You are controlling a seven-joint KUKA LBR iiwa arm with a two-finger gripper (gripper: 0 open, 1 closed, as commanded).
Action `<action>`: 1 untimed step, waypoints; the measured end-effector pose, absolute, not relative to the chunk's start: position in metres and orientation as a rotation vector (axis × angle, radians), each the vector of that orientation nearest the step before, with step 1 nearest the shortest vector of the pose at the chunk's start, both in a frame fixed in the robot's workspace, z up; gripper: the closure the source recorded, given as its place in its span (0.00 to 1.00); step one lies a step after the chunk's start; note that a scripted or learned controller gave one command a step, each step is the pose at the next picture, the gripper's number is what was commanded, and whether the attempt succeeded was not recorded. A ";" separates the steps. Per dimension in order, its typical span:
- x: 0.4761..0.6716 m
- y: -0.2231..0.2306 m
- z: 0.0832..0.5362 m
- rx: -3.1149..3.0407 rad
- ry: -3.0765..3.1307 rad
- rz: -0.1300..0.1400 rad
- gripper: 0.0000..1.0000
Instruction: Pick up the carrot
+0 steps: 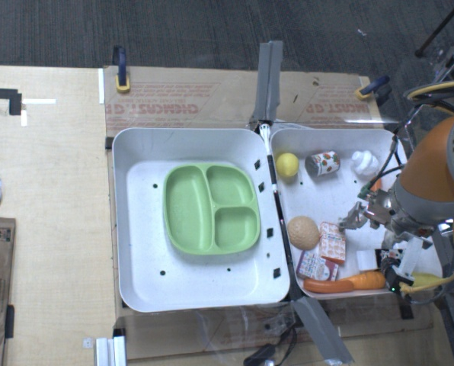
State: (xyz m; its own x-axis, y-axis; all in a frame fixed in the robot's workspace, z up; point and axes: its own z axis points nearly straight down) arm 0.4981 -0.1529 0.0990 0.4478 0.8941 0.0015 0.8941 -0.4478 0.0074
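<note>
Arm reaches in from right, gripper (362,213) low over right bin (330,132) (open/closed: can't tell); carrot (345,283) lies nearer the camera, apart.

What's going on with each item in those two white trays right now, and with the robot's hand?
carrot: lying flat along the near wall of the right bin, not held.
lemon: resting by the divider.
small can: tipped on its side.
green divided plate: flat in the left bin.
end effector: over the right bin, above the carrot.
</note>
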 end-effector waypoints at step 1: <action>0.546 -0.189 0.204 2.585 1.786 -0.005 0.00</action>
State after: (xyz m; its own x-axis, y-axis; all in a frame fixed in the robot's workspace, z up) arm 0.5460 -0.1885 0.2042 0.3540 0.9352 -0.0023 0.9352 -0.3540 -0.0018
